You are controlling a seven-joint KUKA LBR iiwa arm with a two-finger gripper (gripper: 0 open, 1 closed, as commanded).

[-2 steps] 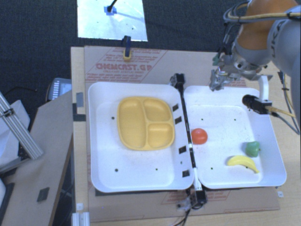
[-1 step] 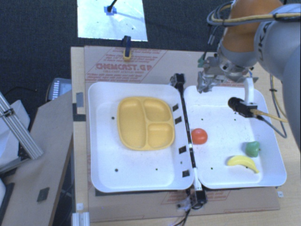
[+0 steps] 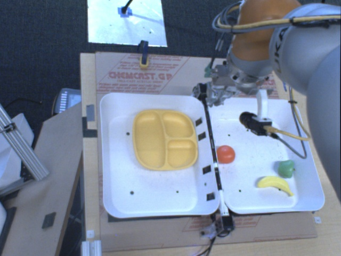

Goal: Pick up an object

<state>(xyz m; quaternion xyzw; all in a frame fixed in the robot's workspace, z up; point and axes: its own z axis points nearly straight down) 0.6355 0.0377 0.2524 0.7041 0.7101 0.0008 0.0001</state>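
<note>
In the right bin (image 3: pixel 298 199) lie a red tomato (image 3: pixel 226 154) near the divider, a small green pepper (image 3: pixel 286 167) and a yellow banana (image 3: pixel 275 184) towards the front right. My gripper (image 3: pixel 212 94) hangs over the far end of the divider between the two bins, well behind the tomato and apart from all three objects. The bulky grey and orange wrist hides the far part of the right bin.
A yellow divided plate (image 3: pixel 164 139) lies in the middle of the left bin (image 3: pixel 114 196). A black fitting with a yellow cable (image 3: pixel 254 122) hangs from the arm over the right bin. A yellow clamp (image 3: pixel 144 55) sits behind the bins.
</note>
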